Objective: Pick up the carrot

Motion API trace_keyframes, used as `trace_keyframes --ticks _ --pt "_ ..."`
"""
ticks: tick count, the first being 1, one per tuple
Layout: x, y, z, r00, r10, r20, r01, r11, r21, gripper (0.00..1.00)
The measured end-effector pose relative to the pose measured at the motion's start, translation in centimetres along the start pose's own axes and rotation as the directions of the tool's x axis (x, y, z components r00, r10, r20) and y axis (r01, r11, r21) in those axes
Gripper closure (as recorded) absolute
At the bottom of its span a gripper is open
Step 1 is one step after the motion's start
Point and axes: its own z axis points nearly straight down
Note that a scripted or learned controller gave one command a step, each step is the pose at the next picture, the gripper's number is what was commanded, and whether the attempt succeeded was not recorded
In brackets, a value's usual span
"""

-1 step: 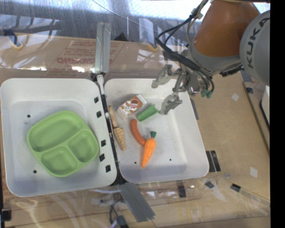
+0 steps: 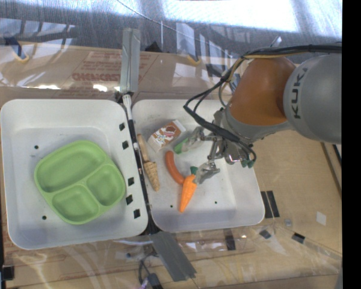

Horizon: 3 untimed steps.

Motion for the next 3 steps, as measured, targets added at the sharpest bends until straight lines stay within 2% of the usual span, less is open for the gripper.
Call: trace_keyframes --ticks 1,2,3 --pt "-1.9 -1.2 4.7 0.982 -0.185 0.029 0.185 0.983 0.016 0.00" --pt "2.1 -3.5 6.0 0.931 -0.364 0.011 0.364 0.931 0.010 0.00" --pt "7.5 -2.9 6.2 0.843 -0.539 0.006 0.539 0.843 0.007 0.00"
